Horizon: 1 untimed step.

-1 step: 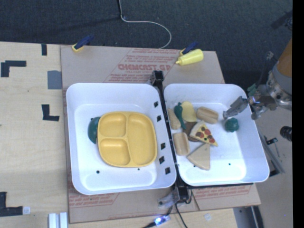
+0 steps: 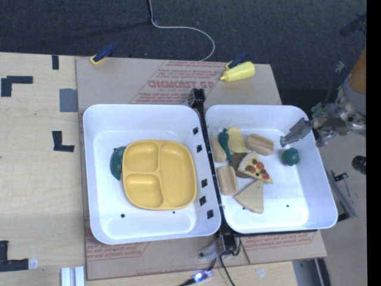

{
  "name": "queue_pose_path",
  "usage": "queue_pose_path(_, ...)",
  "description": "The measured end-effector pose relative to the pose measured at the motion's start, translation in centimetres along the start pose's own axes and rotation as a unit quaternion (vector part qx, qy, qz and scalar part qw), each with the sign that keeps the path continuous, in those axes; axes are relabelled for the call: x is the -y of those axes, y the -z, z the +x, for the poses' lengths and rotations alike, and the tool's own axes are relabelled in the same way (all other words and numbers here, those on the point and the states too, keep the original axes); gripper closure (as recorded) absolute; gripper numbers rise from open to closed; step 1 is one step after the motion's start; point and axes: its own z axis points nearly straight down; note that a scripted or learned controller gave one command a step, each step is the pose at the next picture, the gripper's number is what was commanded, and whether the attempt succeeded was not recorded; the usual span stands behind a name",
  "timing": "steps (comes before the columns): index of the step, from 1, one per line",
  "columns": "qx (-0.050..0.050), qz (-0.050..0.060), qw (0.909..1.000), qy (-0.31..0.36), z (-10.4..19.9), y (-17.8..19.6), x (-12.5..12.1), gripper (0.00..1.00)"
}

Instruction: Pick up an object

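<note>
Bins sit side by side: the left bin holds a yellow divided plate; the right bin holds toy food, with a pizza slice and a small green ball. Just above the ball hovers the gripper, holding nothing; its finger spread is unclear

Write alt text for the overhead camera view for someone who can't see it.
A robot gripper hovers over the right white bin, near a small green ball and a cluster of toy foods including a pizza slice. The left white bin holds a yellow divided plate.
</note>
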Motion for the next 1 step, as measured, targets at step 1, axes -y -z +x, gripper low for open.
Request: queue_pose_path(1,-0.001,0.002,1.0,0.0,0.95,-5.68,-0.47,0.0)
